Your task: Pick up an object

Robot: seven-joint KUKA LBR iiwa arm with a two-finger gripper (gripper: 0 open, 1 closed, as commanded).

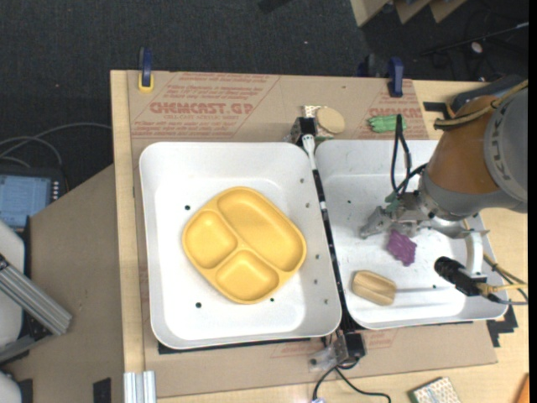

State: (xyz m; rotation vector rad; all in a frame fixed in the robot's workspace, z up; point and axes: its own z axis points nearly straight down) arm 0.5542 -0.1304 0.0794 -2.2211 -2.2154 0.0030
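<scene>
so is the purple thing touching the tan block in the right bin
Apart. In the camera view, the purple thing lies near the gripper, and a strip of bare white bin floor shows between it and the tan block.

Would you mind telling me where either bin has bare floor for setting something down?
The left bin has corner strips around the yellow tray. The right bin is bare along its back; purple toy, tan block and gripper crowd its front.
</scene>
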